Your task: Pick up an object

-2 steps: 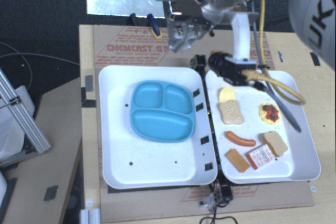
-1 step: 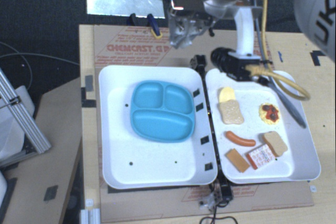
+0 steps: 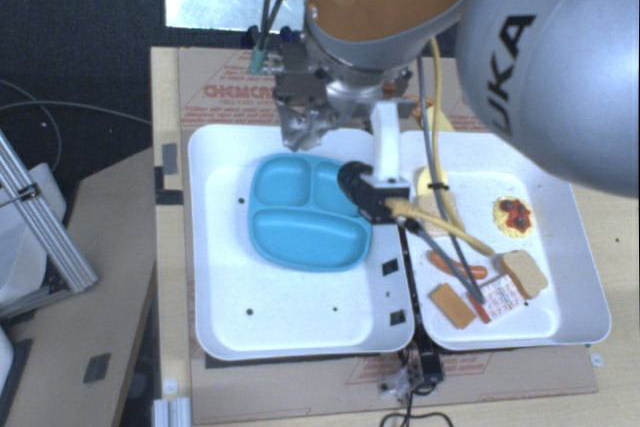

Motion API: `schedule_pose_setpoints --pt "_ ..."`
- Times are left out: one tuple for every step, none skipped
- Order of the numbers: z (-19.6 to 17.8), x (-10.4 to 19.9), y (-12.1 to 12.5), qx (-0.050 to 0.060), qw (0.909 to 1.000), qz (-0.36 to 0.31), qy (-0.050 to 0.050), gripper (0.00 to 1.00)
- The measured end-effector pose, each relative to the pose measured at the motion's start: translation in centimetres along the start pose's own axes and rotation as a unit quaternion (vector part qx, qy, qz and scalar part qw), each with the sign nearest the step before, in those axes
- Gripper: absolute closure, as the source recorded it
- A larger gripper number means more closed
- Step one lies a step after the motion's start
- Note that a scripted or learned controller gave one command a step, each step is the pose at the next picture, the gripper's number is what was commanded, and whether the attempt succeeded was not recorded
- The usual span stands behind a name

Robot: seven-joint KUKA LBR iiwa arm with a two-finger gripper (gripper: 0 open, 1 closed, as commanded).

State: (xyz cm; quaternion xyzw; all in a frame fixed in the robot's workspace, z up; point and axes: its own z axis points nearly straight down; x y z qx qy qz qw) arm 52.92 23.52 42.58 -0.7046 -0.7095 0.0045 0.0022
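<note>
Blue three-compartment plate (image 3: 305, 215) in left bin (image 3: 225, 315), end effector (image 3: 303, 130) above its rim, grip state unclear

You see a blue divided plate (image 3: 305, 225) lying flat in the left bin (image 3: 225, 315). In the right bin (image 3: 570, 315) lie a pizza piece (image 3: 513, 216), sausage (image 3: 457, 265) and bread pieces (image 3: 524, 272).

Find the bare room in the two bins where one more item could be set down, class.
Left bin: a bare strip of floor between the blue divided plate and its near wall. Right bin: crowded near the pizza slice, sausage and bread; its near right corner is bare.
</note>
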Motion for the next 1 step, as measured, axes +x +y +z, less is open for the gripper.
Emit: schedule_pose_setpoints --pt "12.52 -5.1 7.2 0.0 1.0 0.006 -0.002 1.0"
